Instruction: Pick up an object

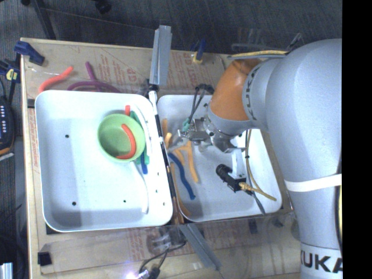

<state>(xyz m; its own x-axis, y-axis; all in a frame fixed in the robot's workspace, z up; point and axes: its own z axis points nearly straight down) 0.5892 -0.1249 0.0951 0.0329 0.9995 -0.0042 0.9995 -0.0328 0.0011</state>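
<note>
The gripper [190, 135] hangs low over the left part of the right bin [264, 156], under the orange wrist band [229, 95]. Just below it lie thin orange strips [189, 156] and a blue strip [181, 178] on the bin floor. Whether anything is in its grasp is hidden by the wrist. In the left bin [70, 179] a green bowl [116, 133] holds a curved red-orange piece [131, 144]. A blue and green piece [143, 163] lies beside the bowl's lower right rim.
A black fitting [228, 178] and a yellow cable [260, 189] hang from the arm over the right bin. The grey arm body [305, 127] covers that bin's right side. A red-handled tool [55, 79] and a purple cable [93, 86] lie on the bench behind the left bin.
</note>
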